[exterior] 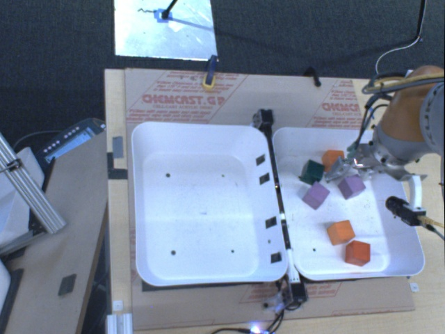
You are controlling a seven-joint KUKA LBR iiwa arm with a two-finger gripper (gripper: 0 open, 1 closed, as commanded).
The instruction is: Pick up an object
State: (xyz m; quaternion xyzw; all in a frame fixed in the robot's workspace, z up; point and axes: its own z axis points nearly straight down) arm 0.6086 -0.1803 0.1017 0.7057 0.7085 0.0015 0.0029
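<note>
Gripper [342,167] low among blocks, opening unclear; small orange cube [332,158] and purple cube [352,186] touching it — risk of nudging, not grasping.

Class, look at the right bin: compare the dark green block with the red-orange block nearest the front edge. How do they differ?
Colour: the dark green block is deep green; the red-orange block is bright red-orange. Place: the dark green block lies toward the back of the right bin, near the gripper; the red-orange block lies at the front, well clear of it. Both look like small cubes of similar size.
</note>
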